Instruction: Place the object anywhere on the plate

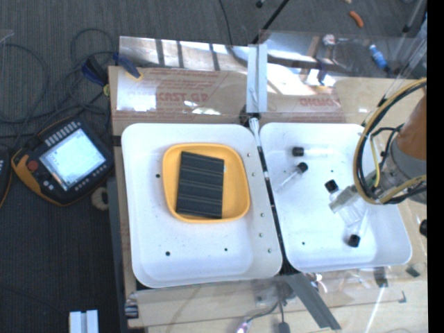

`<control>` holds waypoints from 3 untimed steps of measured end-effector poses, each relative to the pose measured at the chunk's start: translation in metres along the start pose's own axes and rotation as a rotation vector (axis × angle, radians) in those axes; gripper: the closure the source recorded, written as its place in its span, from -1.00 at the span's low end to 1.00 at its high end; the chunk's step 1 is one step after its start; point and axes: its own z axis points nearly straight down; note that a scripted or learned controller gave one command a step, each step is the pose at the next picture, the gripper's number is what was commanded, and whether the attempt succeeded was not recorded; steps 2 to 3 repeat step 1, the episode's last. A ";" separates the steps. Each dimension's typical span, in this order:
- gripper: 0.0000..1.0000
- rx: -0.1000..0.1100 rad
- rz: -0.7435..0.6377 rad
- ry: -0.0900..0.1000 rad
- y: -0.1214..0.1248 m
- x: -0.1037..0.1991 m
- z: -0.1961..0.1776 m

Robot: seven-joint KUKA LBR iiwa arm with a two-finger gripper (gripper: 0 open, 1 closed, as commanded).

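Note:
A yellow square plate (237,194) lies in the middle of the left bin (146,248). A dark ribbed rectangular block (200,184) lies flat on the plate, well inside its rim. My arm (406,159) comes in at the right edge, above the right bin (388,252). Its gripper (349,207) looks pale and translucent, low over the right side of that bin and far from the plate. I see nothing clearly held in it.
Several small clear pieces with black caps lie scattered in the right bin, among them one (298,151) near the back and one (354,240) near the front. Yellow and black cables (368,159) loop beside the arm. A teach pendant (64,161) sits left of the bench.

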 end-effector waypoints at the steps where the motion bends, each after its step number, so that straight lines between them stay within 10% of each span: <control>1: -1.00 0.000 0.000 0.000 0.000 0.000 0.000; 3: -1.00 0.000 0.000 0.000 0.000 0.000 0.000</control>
